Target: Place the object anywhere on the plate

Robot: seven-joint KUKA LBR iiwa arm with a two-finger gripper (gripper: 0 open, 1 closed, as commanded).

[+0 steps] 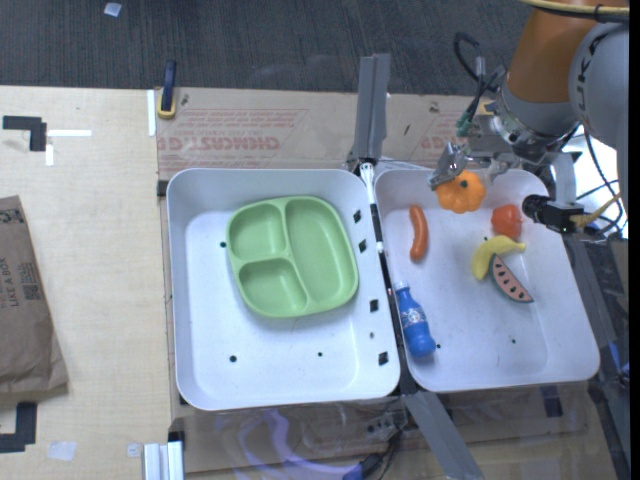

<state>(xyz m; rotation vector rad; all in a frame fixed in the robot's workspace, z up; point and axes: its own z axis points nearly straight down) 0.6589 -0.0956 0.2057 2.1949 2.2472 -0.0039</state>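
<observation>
A green divided plate point(293, 256) lies in the left bin point(200, 368). My gripper point(453, 168) hangs over the far left part of the right bin point(560, 358), right above a small orange pumpkin point(463, 196) with a green stem. The pumpkin sits directly under the gripper's tip, and I cannot make out whether it is touched or gripped.
The right bin also holds a red sausage point(418, 233), a blue bottle point(414, 323) against its left wall, a yellow banana point(489, 256), a watermelon slice point(511, 281) and a red fruit point(506, 218). A grey divider post point(372, 108) stands between the bins at the back.
</observation>
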